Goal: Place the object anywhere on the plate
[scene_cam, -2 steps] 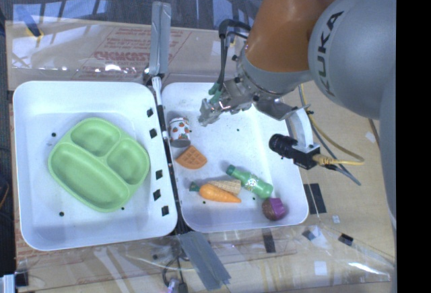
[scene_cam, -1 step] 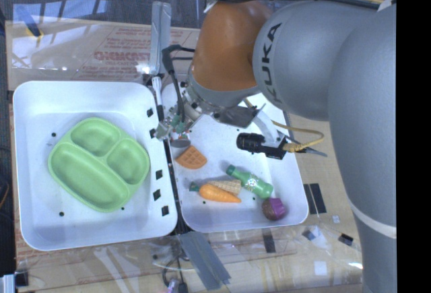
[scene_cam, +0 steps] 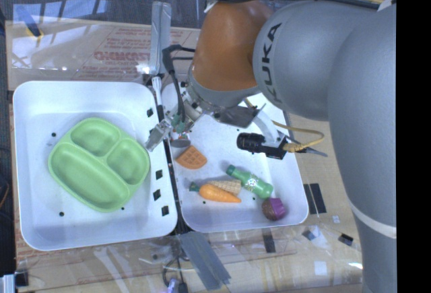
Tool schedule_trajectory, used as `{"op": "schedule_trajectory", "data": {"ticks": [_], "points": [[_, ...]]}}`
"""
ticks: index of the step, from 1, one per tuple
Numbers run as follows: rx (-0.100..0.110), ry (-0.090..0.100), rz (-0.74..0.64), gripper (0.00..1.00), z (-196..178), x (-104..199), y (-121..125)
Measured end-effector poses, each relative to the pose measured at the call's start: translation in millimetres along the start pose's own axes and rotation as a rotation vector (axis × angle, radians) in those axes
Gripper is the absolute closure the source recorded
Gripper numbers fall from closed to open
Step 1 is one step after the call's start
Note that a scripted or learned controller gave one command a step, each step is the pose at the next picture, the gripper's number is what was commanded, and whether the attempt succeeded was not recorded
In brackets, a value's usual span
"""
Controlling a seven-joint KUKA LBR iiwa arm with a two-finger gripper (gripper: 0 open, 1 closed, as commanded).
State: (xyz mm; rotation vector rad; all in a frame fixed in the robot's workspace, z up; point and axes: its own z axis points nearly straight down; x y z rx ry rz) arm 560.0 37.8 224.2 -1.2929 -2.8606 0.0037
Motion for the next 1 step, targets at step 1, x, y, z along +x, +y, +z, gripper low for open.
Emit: {"op": "schedule_trajectory", "data": {"ticks": [1], "points": [[0.001, -0.001, -0.004, 1.0, -10.3, -0.3, 0.5]]}}
